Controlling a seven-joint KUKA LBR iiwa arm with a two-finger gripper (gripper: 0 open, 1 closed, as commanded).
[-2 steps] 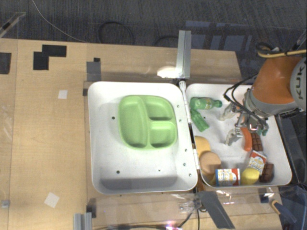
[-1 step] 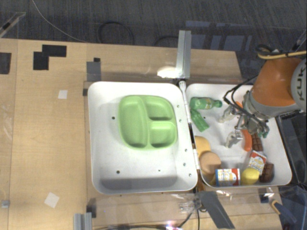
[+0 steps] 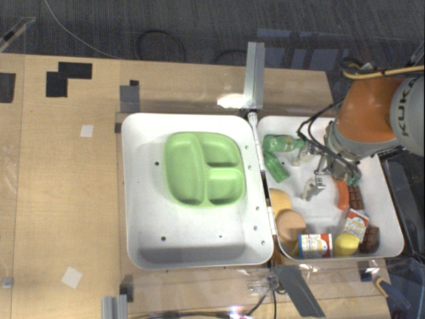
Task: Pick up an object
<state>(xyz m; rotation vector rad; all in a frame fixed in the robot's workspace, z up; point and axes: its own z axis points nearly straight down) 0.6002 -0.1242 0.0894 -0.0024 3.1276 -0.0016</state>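
My gripper (image 3: 331,183) hangs low over the middle of the right bin (image 3: 392,205), open, with bare white floor between its fingers. An orange carrot-like stick (image 3: 342,195) and a brown bar (image 3: 356,197) lie just right of it. To the gripper's left, a green bottle (image 3: 277,157) lies on its side. A yellow round piece (image 3: 279,199) and a tan round one (image 3: 289,225) sit at the bin's left wall. Along the front edge are a small blue and red carton (image 3: 314,245), a yellow lemon (image 3: 345,245), a red and white packet (image 3: 356,223) and a dark brown item (image 3: 370,238).
The left bin (image 3: 143,238) holds a green divided tray (image 3: 202,168). A metal post (image 3: 254,78) stands at the back between the bins. The arm's orange band (image 3: 368,111) hangs over the right bin's back right corner, with cables beside it.
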